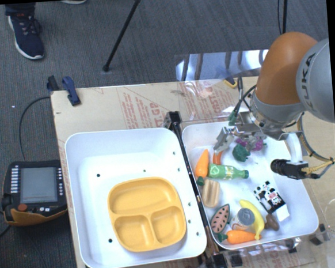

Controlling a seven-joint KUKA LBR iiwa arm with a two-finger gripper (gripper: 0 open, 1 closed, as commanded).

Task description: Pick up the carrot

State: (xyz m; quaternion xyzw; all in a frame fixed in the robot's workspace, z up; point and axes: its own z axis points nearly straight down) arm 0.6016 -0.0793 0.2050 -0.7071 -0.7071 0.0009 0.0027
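An orange carrot with a green stub at its near end lies upright along the left side of the right bin. A second orange, carrot-like piece lies at that bin's front edge. My gripper hangs over the back of the right bin, a little right of and behind the first carrot. Its fingers are spread, nothing is between them, and they stay apart from the carrot. A small orange bit sits just below the left finger.
Around the carrot lie a green bottle, a bun, a watermelon slice, a can, a banana, a cow-patterned box and green and purple toys. The left bin holds a yellow divided plate.
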